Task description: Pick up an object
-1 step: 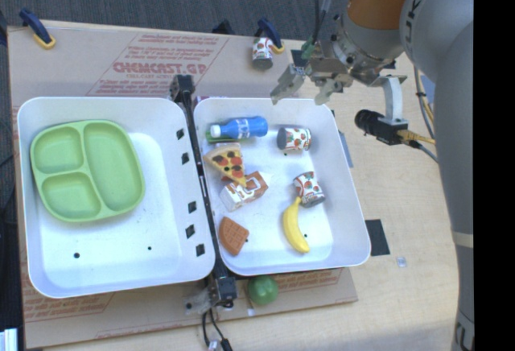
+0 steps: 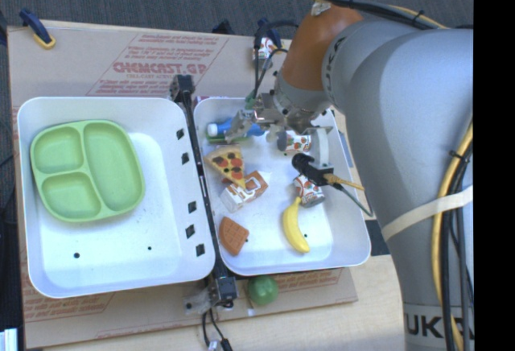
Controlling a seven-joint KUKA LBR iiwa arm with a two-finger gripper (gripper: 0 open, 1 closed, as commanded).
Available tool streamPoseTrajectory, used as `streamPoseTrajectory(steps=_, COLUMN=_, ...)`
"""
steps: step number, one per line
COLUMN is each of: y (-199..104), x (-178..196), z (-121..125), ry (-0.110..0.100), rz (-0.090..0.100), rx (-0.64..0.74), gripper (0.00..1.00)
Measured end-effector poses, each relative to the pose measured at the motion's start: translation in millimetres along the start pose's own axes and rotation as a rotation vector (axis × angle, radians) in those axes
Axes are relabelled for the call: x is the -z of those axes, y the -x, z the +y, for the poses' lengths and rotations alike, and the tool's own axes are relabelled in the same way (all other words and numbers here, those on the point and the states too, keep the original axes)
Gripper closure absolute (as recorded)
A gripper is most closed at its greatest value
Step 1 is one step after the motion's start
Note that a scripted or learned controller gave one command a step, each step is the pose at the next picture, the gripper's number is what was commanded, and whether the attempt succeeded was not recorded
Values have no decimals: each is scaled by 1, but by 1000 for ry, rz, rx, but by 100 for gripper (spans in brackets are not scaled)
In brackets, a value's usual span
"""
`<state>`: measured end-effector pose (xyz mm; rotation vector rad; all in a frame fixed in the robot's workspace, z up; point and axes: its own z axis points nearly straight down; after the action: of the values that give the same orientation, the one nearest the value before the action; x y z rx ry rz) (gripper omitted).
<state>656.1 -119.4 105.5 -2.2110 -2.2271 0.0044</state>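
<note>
Cardboard-backed right bin [image 2: 354, 241] crowds pizza slice [image 2: 228, 165], banana [image 2: 294, 229] around hand [image 2: 241, 125]; grip unclear.

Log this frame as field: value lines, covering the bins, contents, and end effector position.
left bin: holds green divided plate
right bin: holds pizza slice, banana, brown cracker-like piece, small red-and-white box
end effector: low over right bin's far end, beside a blue-green item
grasp: cannot tell
outside bins: green ball on near bench edge
</note>
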Motion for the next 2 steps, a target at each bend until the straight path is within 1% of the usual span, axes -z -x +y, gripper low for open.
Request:
streamPoseTrajectory(steps=1, y=0, x=10, z=-1, ry=-8, rz=0, rx=3, gripper=100)
streamPoseTrajectory(steps=2, y=-48, x=119, z=1, ry=5, rz=0, rx=-1, gripper=100)
